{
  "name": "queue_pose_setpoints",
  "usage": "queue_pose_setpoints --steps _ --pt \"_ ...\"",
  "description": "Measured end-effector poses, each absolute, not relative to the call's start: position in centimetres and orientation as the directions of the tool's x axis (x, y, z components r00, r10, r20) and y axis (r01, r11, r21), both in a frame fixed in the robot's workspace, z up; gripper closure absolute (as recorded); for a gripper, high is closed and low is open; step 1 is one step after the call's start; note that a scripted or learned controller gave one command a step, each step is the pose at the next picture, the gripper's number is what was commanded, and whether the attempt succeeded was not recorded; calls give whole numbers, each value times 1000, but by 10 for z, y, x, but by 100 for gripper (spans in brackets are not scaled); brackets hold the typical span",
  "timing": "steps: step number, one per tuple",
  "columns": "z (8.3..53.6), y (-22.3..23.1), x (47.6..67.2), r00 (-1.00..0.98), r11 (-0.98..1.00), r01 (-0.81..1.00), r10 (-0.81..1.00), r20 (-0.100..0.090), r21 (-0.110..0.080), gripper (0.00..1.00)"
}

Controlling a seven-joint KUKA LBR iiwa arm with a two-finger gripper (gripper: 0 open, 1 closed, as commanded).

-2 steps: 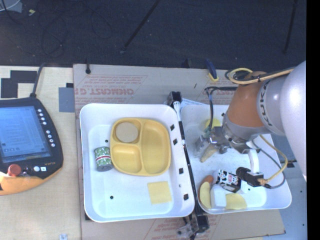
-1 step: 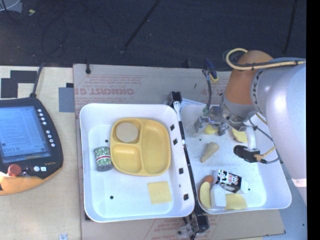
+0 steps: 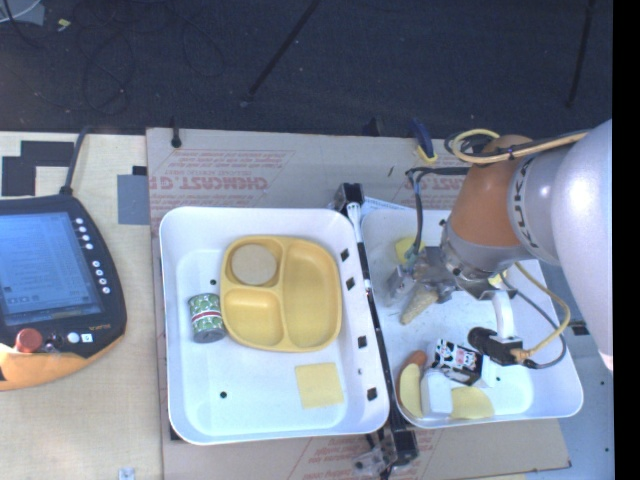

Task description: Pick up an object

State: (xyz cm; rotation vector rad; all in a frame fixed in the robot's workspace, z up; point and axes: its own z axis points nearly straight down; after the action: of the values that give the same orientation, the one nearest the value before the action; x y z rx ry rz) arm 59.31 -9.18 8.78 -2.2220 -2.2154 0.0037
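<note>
My gripper [image 3: 424, 280] hangs low over the upper left part of the right bin [image 3: 560, 393], below the orange band of the arm [image 3: 490, 208]. A cream, cone-shaped piece [image 3: 414, 307] lies right beneath it, pointing toward the bin's left wall; whether the gripper touches it is unclear. A yellow item [image 3: 405, 249] peeks out just behind the gripper. At the bin's front lie a black-and-white patterned object [image 3: 458, 359], a white block [image 3: 437, 395], a pale yellow piece [image 3: 471, 403] and a small orange piece [image 3: 416, 358].
The left bin [image 3: 185, 388] holds a yellow divided plate [image 3: 282, 293], a small green-and-red patterned can [image 3: 205, 317] and a flat yellow square [image 3: 319, 384]. A pendant with a screen [image 3: 50, 273] lies to the left of the bins. Cables [image 3: 530, 353] trail over the right bin.
</note>
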Motion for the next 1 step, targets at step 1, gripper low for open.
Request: queue_pose_setpoints --steps 1 --pt "88 -91 644 -1 1 1000 1000 0 1 0"
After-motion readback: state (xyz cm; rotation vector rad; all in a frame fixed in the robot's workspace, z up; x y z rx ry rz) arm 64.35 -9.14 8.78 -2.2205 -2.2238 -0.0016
